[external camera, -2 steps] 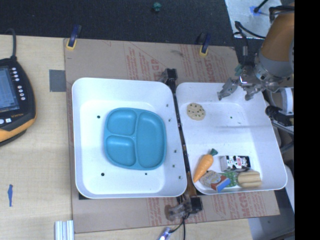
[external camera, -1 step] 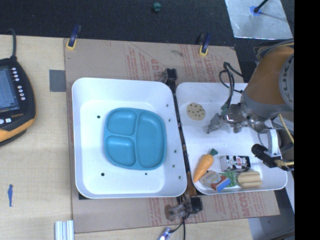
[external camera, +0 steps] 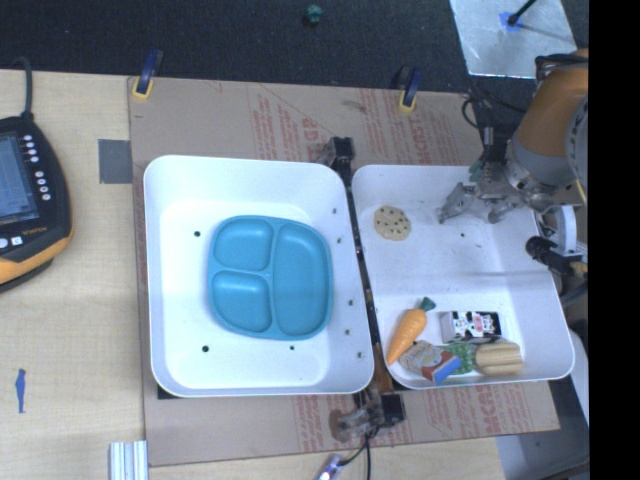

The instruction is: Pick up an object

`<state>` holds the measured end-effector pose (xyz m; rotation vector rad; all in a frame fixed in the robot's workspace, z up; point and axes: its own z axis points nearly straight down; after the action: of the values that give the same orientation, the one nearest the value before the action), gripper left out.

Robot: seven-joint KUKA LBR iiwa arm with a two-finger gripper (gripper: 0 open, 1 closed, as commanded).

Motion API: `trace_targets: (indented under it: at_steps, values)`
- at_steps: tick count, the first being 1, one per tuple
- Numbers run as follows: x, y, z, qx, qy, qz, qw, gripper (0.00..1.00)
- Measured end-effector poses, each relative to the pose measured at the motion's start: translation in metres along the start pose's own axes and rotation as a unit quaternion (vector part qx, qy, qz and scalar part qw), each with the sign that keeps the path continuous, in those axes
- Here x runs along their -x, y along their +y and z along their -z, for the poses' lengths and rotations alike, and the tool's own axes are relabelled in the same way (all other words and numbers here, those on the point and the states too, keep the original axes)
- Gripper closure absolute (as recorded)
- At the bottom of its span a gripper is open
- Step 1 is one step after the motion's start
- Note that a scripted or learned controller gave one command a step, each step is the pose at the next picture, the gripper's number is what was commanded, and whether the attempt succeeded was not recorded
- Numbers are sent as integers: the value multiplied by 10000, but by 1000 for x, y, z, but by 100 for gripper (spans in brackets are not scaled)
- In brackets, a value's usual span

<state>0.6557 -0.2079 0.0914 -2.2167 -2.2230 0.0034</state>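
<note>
Bench: tan board (external camera: pixel 80 318), cardboard sheet clamped over it, dark floor along the top | left bin (external camera: pixel 170 268): blue divided plate (external camera: pixel 270 274) | right bin (external camera: pixel 520 268): cookie (external camera: pixel 392 222) upper left, carrot (external camera: pixel 405 333) and small items lower edge | gripper (external camera: pixel 478 200) upper right, fingers splayed apart, nothing between them | pendant (external camera: pixel 25 198) far left

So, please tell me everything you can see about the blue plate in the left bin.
The blue plate is a rounded-square tray, light blue, plastic by its look, with a matte surface. Raised ridges split it into three compartments: two smaller ones on the left side, one above the other, and one tall one on the right. All three hold nothing. It lies flat, right side up, turned slightly, near the middle of the left bin, resting on the bin's floor. Nothing else touches it.
</note>
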Motion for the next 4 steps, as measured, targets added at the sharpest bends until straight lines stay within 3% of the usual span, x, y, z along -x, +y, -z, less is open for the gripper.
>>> trace_targets:
  at_steps: [1, 2, 3, 4]
  values:
    - [-35, -93, 73, 3, -3, 3, 10000, 0]
    - [-17, -6, 86, 9, -2, 7, 10000, 0]
    - [-80, -72, 53, -11, 0, 24, 10000, 0]
    - [-95, -180, -1, -7, 2, 12, 10000, 0]
